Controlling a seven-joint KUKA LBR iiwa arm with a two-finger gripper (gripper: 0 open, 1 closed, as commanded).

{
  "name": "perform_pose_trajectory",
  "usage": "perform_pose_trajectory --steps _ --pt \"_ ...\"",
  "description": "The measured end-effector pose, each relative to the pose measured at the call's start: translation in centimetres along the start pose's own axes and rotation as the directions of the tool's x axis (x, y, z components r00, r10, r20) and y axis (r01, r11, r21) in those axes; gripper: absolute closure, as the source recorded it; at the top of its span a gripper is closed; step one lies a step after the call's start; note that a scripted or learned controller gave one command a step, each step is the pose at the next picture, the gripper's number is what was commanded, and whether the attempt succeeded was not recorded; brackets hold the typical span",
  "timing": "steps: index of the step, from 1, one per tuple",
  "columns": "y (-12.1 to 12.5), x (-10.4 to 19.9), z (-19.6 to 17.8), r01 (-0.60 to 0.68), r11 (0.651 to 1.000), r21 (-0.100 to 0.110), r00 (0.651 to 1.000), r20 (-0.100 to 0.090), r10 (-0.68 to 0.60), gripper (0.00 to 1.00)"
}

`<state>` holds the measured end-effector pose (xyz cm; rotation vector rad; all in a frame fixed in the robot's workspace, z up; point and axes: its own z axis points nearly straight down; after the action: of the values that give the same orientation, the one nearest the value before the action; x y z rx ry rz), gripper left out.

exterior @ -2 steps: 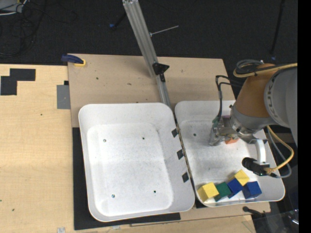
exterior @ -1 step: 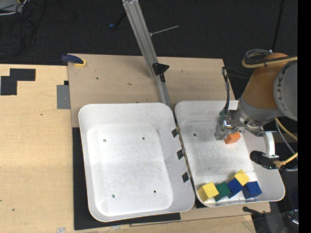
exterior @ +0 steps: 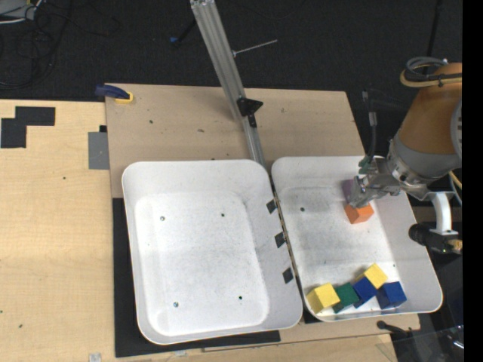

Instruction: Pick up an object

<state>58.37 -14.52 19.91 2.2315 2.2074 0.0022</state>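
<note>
An orange block (exterior: 360,214) lies in the right bin (exterior: 324,232), toward its upper right. A small purple block (exterior: 348,189) sits just up and left of it. My gripper (exterior: 364,196) hangs directly over the orange block, its tip at the block's top edge and right beside the purple block. Whether it touches either one is unclear from this angle. Along the bin's front edge lies a cluster of blocks: a yellow one (exterior: 325,296), a green one (exterior: 347,297), a blue one (exterior: 363,289), another yellow one (exterior: 375,275) and another blue one (exterior: 392,295).
The left bin (exterior: 151,187) stands beside the right one, with black clips (exterior: 280,239) along the shared wall. A slanted aluminium rail (exterior: 226,66) rises behind the bins. The arm's orange-banded body (exterior: 426,127) overhangs the right bin's right side.
</note>
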Motion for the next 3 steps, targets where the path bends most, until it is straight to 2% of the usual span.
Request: perform_pose_trajectory --steps 1,3 --pt "0.1 -0.1 -4.5 0.012 1.000 0.000 1.000 0.000 -0.012 1.00" --pt "3.4 11.6 -3.4 0.016 1.000 0.004 1.000 -0.003 -0.016 1.00"
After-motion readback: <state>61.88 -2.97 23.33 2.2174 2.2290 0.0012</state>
